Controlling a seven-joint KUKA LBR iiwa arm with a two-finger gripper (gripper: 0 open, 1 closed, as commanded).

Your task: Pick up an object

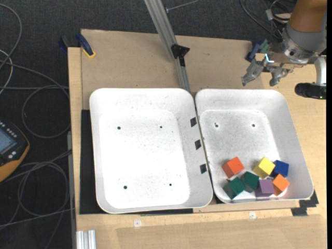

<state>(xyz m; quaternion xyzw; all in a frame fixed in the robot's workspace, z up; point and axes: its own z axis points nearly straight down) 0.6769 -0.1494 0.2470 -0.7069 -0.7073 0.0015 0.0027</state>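
Note:
Several small coloured cubes lie clustered in the near right corner of the right bin (290, 118): an orange cube (233, 166), a yellow cube (265, 166), a blue cube (280, 167), another orange cube (280, 182), a purple cube (265, 186) and two green cubes (244, 183). My gripper (264, 75) hangs above the bench beyond the right bin's far edge, well away from the cubes. Its two fingers stand apart, open, with nothing between them.
The left bin (98, 139) sits beside the right one, with black clips along the shared edge. A slanted metal pole (166, 30) crosses the bench's back. A blue clamp (85, 44) sits at the far left corner. Cables lie on the floor at the left.

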